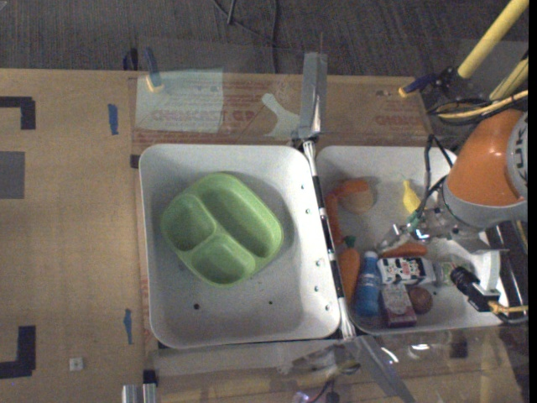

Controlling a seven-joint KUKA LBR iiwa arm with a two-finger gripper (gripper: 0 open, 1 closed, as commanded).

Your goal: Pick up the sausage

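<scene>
Gripper (401, 240): at centre right of the frame, low over the right bin (382, 159), hanging from the grey arm with its orange band (487, 170) at the right edge; its metal tips are a blurred cluster and whether they are spread or closed cannot be told, nor whether anything lies between them. Sausage (409, 250): a reddish-orange strip lying just under and beside the gripper tips, directly above the small white carton (403, 269); contact with the tips cannot be judged. Below the carton: a pinkish box (397, 303) and a dark brown rounded item (421, 300), side by side near the bin's lower rim. Left of the carton: a blue bottle (367, 285), upright in the picture, and beside it a carrot (349, 269) along the bin's left wall. Upper left of the right bin: a tan round piece (358, 196) with a curved orange item (334, 210) wrapping its left side. Upper centre of the bin: a small yellow item (409, 197). Left bin (252, 317): centre of the frame, holding a green divided plate (221, 227), tilted, three compartments. Both bins sit on a brown bench (67, 225).
</scene>
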